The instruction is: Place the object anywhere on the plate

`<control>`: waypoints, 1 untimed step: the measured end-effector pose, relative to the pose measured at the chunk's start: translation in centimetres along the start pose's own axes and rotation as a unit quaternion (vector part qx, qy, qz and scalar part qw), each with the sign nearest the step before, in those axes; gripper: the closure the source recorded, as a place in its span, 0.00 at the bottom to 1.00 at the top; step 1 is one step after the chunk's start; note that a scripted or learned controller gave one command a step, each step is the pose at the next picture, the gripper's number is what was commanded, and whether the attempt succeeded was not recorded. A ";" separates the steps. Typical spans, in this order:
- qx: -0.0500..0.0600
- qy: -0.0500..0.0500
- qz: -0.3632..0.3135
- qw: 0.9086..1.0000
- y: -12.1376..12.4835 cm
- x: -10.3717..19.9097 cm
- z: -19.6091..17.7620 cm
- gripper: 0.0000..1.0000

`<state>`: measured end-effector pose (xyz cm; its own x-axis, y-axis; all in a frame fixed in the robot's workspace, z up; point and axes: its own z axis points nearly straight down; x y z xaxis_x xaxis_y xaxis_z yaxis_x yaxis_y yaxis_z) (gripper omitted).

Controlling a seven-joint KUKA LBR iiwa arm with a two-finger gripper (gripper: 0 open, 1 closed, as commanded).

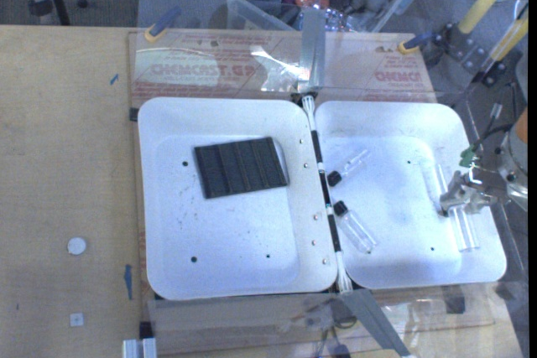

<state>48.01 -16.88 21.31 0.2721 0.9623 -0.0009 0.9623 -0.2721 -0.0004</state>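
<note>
Where the arm comes in from your right, gripper (460, 199): it sits low over the right-hand side of the right bin; you cannot tell from this view whether it is apart or together, and nothing can be seen clamped in it.
Right bin (403, 115): white and shallow, it carries two small vials on its left side, close to the divider.
Upper vial (350, 164): a clear, slim tube with a black cap at its lower-left end, lying flat and slanting up toward the right; you can see the bin floor through its body.
Lower vial (354, 227): the same kind, clear with a black cap at its upper-left end, lying flat and slanting down toward the right, just below the upper vial and apart from it.
Clear shapes (466, 232): pale tube-like pieces lie right beside the gripper; you cannot tell whether they belong to it or lie loose.
Left bin (168, 264): white, side by side with the right bin.
Plate (241, 167): a dark, ribbed rectangle lying flat in the upper middle of the left bin, slightly turned, well apart from both vials and from the gripper.
</note>
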 end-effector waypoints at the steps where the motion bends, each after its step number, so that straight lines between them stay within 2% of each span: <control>1: 0.000 0.000 -0.024 1.000 -3.0 10.8 -10.3 1.00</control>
<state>48.04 -5.70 31.63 0.2256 0.9742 -0.0006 0.9742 -0.2256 -0.0001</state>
